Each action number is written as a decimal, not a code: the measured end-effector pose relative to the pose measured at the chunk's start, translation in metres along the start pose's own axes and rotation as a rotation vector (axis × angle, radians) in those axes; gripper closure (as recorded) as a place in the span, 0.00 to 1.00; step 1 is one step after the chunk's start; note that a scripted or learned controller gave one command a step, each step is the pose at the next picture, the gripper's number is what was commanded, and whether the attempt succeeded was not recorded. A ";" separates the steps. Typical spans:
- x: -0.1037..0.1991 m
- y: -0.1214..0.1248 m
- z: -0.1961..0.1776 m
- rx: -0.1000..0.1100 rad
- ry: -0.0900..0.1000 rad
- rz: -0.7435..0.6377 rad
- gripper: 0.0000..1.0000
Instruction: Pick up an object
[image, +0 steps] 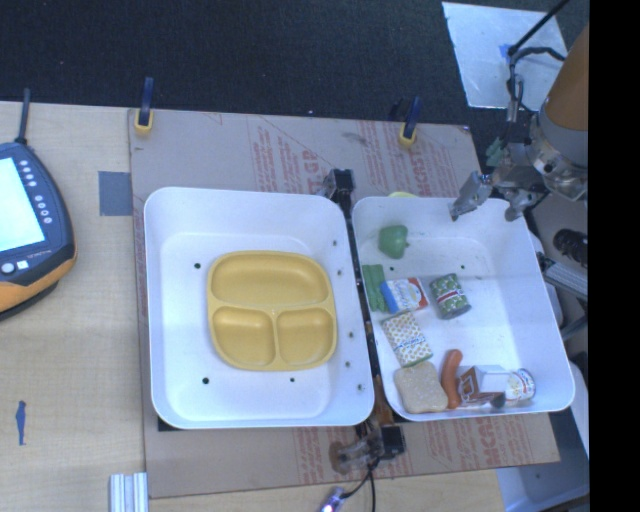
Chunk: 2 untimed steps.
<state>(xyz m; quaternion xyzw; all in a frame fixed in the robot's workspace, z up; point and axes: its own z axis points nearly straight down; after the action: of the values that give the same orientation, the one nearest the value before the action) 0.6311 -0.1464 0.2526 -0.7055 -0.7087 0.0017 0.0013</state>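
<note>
The left bin (160, 300) is carrying a yellow divided tray (270, 308); the right bin (520, 262) is holding toy food, a green pepper (393, 240) near its far-left corner. The tool (490, 195) is hovering at the far edge, apparently empty, its opening unclear; approach seems underway, descent coming next.

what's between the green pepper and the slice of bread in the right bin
In the camera view, between the green pepper and the bread slice lie a green packet, a blue-and-red pack and a patterned cracker pack.
</note>
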 end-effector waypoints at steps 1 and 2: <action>-0.023 -0.035 0.162 0.001 -0.001 -0.001 0.00; -0.018 -0.071 0.161 0.001 0.000 -0.002 0.00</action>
<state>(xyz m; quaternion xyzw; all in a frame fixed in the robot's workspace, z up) 0.5598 -0.1650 0.0916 -0.7047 -0.7095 0.0020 0.0015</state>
